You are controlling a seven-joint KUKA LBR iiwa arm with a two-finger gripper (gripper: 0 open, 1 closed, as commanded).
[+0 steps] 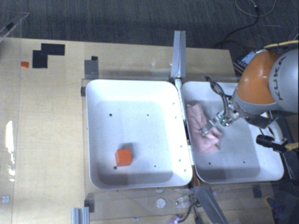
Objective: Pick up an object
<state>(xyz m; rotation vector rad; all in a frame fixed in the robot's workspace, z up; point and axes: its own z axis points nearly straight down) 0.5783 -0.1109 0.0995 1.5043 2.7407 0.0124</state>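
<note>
Arm (261, 83) comes in from right of frame, orange band up top, tool (211, 126) down in the right bin (243, 171) right of centre. Tool tip sits on the pink cloth (202, 127) lying crumpled along that bin's left side, touching it; finger state unreadable. Left bin (135, 97) at frame centre has an orange block (124, 157) in its lower left part. Both bins sit side by side on the tan surface (46, 139), black markers (46, 54) at upper left
</note>
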